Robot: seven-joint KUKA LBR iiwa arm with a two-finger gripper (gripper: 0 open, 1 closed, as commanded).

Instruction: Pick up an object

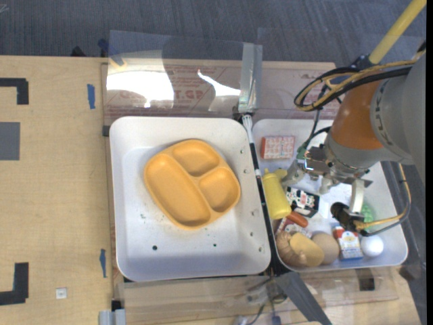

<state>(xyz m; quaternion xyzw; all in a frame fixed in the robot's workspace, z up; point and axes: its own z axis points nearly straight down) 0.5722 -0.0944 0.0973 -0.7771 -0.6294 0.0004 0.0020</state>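
The claw (pixel 323 181) hung over the right bin (pixel 396 252) above a yellow bottle (pixel 275 193); its grip state could not be told; an orange tray (pixel 192 182) lay in the left bin (pixel 128 249).

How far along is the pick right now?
Done: the arm has reached over the right bin, with the gripper low among its clutter, near the yellow bottle. In hand: nothing visibly held; the items still lie in the bin. Left: the grasp and lift. The orange tray sits untouched in the left bin.
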